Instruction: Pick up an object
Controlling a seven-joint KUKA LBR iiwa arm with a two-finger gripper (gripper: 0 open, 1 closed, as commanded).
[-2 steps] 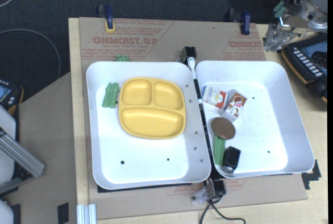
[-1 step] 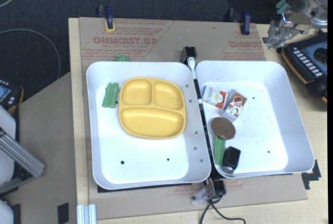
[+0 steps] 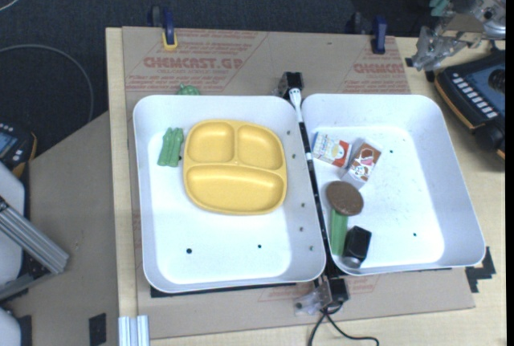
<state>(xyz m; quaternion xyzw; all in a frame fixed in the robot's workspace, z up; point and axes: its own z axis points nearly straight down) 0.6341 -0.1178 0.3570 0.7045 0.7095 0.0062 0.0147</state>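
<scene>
Here the slim green stick (image 3: 338, 230) runs near-to-far, a round brown disc (image 3: 344, 197) capping its far end (small black block (image 3: 356, 244) alongside). The gripper's (image 3: 428, 50) state I cannot tell.

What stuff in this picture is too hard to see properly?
- Claw, camera view: small and blurry by the top right edge; open or shut is unclear.
- Small cartons, right bin: print too tiny to read.
- Green object behind the left bin: mostly hidden by the rim.

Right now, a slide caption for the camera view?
Yellow tray and green toy in left bin; cartons, brown disc in right bin.
</scene>
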